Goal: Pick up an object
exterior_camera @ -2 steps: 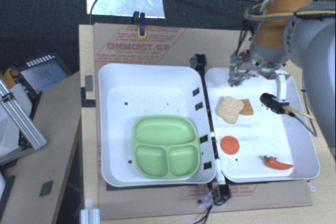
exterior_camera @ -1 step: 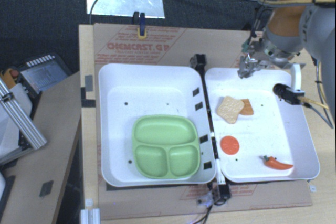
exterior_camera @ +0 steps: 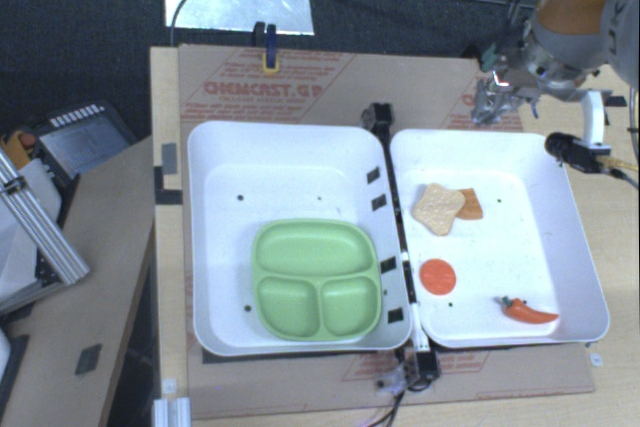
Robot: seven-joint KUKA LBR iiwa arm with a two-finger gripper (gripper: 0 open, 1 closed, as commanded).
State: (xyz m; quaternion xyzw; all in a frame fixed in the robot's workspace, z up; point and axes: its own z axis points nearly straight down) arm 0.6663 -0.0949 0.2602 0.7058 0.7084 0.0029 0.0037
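Camera view — metal two-finger gripper (exterior_camera: 493, 105) hung above right white bin's (exterior_camera: 560, 215) far rim, grip state unreadable, orange plastic carrot (exterior_camera: 527, 312) lay near front corner.

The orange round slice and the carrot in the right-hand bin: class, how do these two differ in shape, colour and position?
The round slice is a flat disc; the carrot is long and tapered. The slice is plain orange-red; the carrot has a small green top at its left end. The slice lies near the divider between the bins; the carrot lies near the right bin's front right corner. Both are small orange items lying apart from the gripper.
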